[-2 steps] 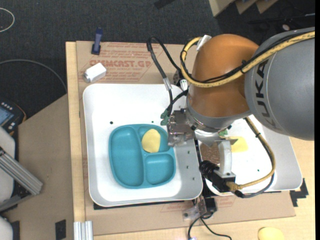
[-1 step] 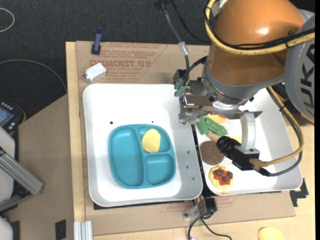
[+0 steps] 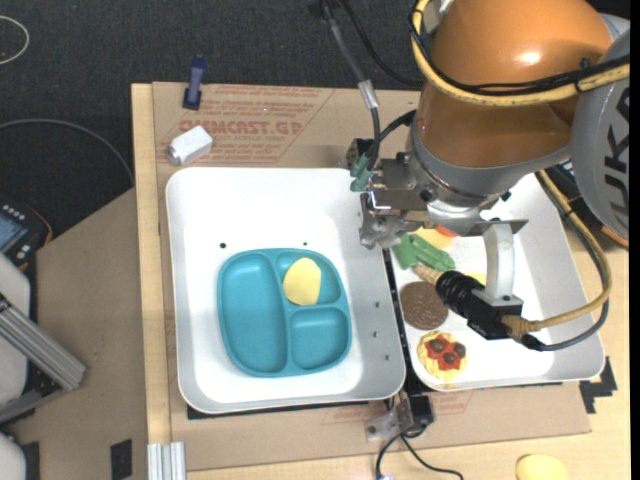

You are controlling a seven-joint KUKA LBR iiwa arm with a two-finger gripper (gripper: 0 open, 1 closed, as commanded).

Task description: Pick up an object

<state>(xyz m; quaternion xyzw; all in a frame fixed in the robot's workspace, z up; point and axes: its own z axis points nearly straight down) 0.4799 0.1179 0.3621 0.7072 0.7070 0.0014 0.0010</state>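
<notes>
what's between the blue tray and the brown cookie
In the camera view, bare white floor of the left bin, then the two bins' adjoining rims, lie between the tray and the cookie.

A brown cardboard-covered bench (image 3: 260,128) with faint red lettering stands on dark carpeted floor (image 3: 120,28), where thin cables loop at the left and an aluminium frame rail (image 3: 40,343) crosses the lower-left corner.
</notes>
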